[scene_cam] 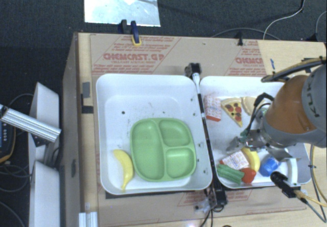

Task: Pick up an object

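My gripper (pixel 243 142) hangs low over the right bin (pixel 227 84), just above a small yellow toy (pixel 251 159) and a white card with red print (pixel 235 160). A blue piece (pixel 268 165), a red piece (pixel 248 175) and a green piece (pixel 230 173) lie along the bin's near edge. Farther back rest a pizza slice (pixel 234 108), a white and red packet (pixel 212 107) and a pale bread-like piece (pixel 249 103). The arm's orange band (pixel 288 111) covers the bin's right part.
The left bin (pixel 143 90) holds a green divided plate (pixel 163 149) and a banana (pixel 124 168) at its near left corner. A black divider (pixel 202 118) runs between the bins. Cardboard (pixel 153 54) lies behind them.
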Robot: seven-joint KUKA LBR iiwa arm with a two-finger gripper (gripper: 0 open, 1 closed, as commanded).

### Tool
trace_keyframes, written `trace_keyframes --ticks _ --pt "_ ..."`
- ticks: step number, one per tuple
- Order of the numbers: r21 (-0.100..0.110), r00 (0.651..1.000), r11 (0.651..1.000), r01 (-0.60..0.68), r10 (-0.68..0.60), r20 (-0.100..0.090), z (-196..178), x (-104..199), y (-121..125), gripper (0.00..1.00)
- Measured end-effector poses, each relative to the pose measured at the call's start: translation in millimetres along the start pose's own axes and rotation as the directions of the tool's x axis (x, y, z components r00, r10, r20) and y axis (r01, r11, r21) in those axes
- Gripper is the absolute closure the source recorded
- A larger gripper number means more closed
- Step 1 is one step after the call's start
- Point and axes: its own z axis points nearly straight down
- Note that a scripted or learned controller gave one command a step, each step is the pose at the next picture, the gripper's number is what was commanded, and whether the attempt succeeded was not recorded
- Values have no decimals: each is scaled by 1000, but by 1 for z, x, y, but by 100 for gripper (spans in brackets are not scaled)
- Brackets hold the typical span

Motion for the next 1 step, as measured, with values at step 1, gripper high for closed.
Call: trace_keyframes --ticks 1 --pt "-4 1000 1000 2 -2 0 -11 0 2 100"
